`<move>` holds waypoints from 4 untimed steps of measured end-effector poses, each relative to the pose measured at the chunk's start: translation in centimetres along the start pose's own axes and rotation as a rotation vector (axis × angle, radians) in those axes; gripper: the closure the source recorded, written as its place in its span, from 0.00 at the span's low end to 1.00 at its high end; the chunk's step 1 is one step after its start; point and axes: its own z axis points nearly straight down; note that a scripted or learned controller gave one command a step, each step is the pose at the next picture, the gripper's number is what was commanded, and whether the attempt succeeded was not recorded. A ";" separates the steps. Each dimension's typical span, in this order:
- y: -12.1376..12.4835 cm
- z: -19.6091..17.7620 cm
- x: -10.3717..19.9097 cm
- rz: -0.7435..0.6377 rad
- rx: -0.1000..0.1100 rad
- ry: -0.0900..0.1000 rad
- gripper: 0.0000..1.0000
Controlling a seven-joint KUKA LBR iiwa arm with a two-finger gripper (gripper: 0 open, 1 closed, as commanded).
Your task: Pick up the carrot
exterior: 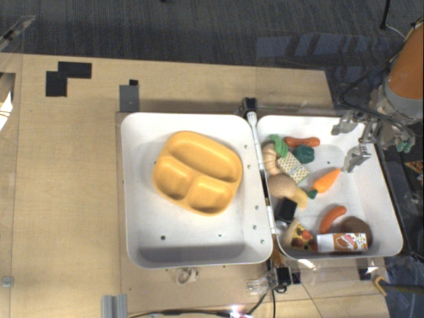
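The carrot (326, 180) is a small orange toy with a green stub at its lower left end. It lies tilted in the middle of the right bin (387, 197). My gripper (352, 142) hovers over the bin's upper right part, up and to the right of the carrot and apart from it. Its fingers (358, 156) are spread open and nothing sits between them.
Around the carrot lie a red-orange pepper (302, 141), a green piece (304, 154), a beige toy (286, 187), an orange sausage (332, 217), a brown lump (356, 225) and a lying bottle (340, 242). The left bin (139, 237) holds a yellow sectioned tray (197, 171).
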 end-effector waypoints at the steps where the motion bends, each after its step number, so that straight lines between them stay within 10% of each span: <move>1: -2.2 11.6 1.3 -0.020 0.004 -0.009 0.00; 2: 0.7 11.6 6.1 0.324 0.000 -0.004 0.00; 3: 4.0 11.9 -1.8 0.473 0.003 0.009 0.00; 4: 3.9 10.7 4.8 0.380 0.001 0.001 0.00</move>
